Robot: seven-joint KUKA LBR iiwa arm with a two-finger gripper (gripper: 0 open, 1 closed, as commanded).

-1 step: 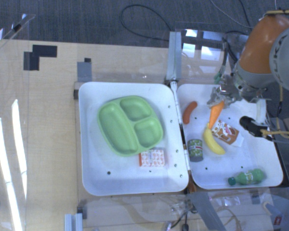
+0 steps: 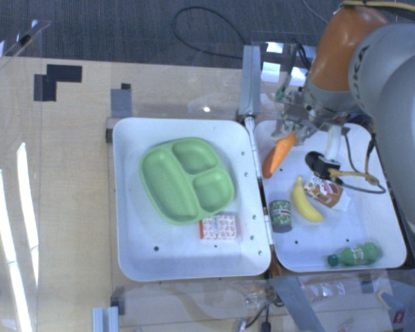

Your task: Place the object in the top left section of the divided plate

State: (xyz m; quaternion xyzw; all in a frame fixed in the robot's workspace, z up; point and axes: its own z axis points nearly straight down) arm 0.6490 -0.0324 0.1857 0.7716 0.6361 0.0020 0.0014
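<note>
In the left bin [image 2: 135,254] lay the green divided plate [image 2: 187,178], a small patterned box [image 2: 218,227] just beside it. In the right bin [image 2: 394,244] the carrot [image 2: 278,155] tilted — its upper end touching the fingers [image 2: 294,131], whose state could not be told — banana [image 2: 306,201] nearby.

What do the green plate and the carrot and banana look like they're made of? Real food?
The divided plate looks like moulded plastic: one even pale green, soft sheen, rounded rims. The carrot and banana are probably plastic toys, since their colour is flat and unblemished, though the view is too coarse to be sure. The bins look like matte white plastic.
</note>
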